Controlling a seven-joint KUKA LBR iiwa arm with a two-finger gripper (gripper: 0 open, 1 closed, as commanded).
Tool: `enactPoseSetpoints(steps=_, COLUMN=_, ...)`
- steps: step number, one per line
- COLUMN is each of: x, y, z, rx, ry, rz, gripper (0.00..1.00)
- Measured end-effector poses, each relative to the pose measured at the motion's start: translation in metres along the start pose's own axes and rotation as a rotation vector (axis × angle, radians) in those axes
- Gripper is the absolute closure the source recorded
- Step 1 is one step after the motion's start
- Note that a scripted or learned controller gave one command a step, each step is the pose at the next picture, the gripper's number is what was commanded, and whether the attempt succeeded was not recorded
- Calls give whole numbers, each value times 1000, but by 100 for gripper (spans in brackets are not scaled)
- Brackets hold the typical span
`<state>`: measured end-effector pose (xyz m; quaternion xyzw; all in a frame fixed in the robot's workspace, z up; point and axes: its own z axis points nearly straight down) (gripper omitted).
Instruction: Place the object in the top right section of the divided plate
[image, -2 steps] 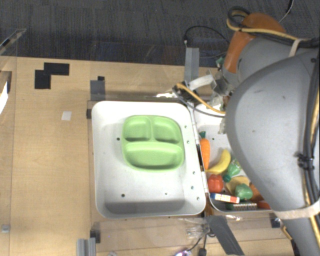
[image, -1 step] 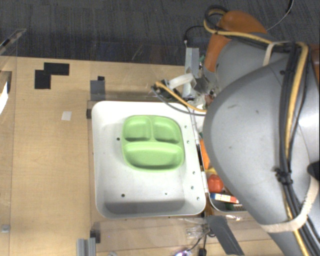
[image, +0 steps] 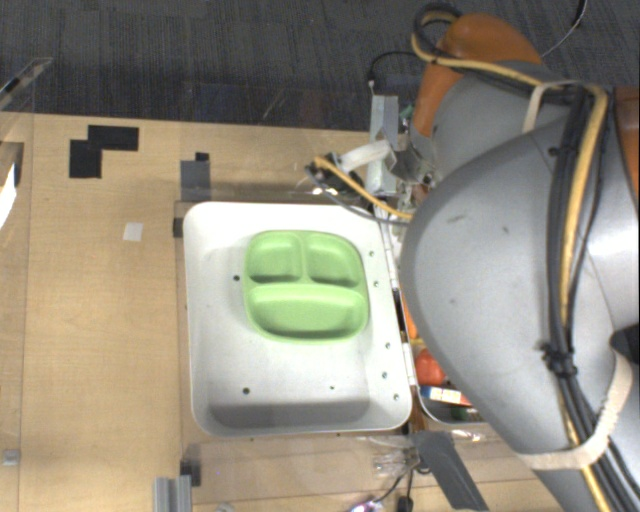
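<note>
Camera view looks down on the green divided plate (image: 305, 283), which lies in the left white bin (image: 215, 330) with all three sections bare. Its top right section (image: 333, 258) sits nearest the arm (image: 500, 290). The grey arm leans over the right bin (image: 440, 408) and covers most of it, so the state of the jaws cannot be told. At the arm's edge a small orange-red object (image: 430, 368) peeks out in that bin; whether it is the one to move I cannot tell. It looks small and light, probably smooth plastic that could slip, so a pinch across its narrow middle seems safest.
</note>
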<state>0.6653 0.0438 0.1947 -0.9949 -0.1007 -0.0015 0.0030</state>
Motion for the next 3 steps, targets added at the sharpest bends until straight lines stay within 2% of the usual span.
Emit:
enactPoseSetpoints(steps=2, x=2, y=0, z=-20, rx=7, ry=2, rz=1, gripper=100)
enactPoseSetpoints(steps=3, x=2, y=0, z=-20, rx=7, ry=2, rz=1, gripper=0)
